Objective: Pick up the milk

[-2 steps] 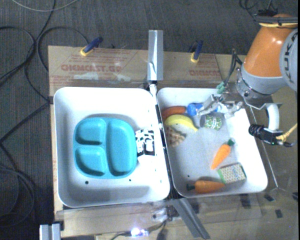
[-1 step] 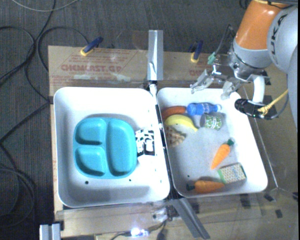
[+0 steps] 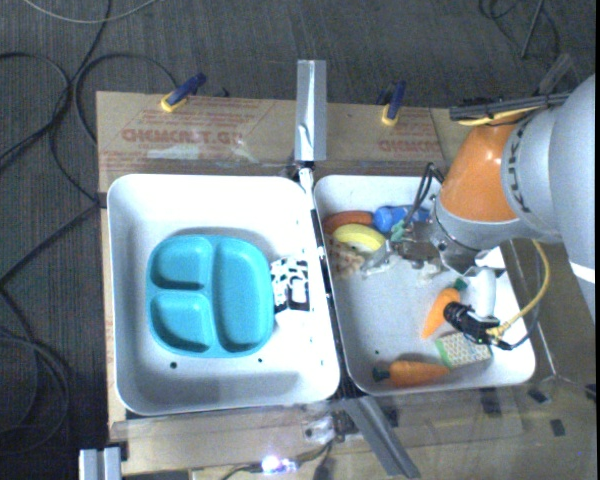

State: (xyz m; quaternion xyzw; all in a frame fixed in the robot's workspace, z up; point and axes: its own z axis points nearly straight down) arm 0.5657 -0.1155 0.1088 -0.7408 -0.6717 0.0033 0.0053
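Observation:
A small black-and-white patterned carton, which looks like the milk [image 3: 290,283], lies in the left bin [image 3: 130,268] against its right wall, just right of the blue divided plate [image 3: 212,293]. My gripper [image 3: 408,244] hangs over the upper middle of the right bin [image 3: 380,318], below the arm's orange band [image 3: 480,178]. It is close to the yellow toy [image 3: 356,236] and well to the right of the carton, across the wall between the bins. I see nothing held in it.
The right bin holds a red-orange piece [image 3: 348,219], a blue piece [image 3: 388,217], two carrots [image 3: 440,311] [image 3: 417,372], a white bottle [image 3: 480,290] and a speckled packet [image 3: 464,351]. A cable [image 3: 520,313] loops by the bin's right wall.

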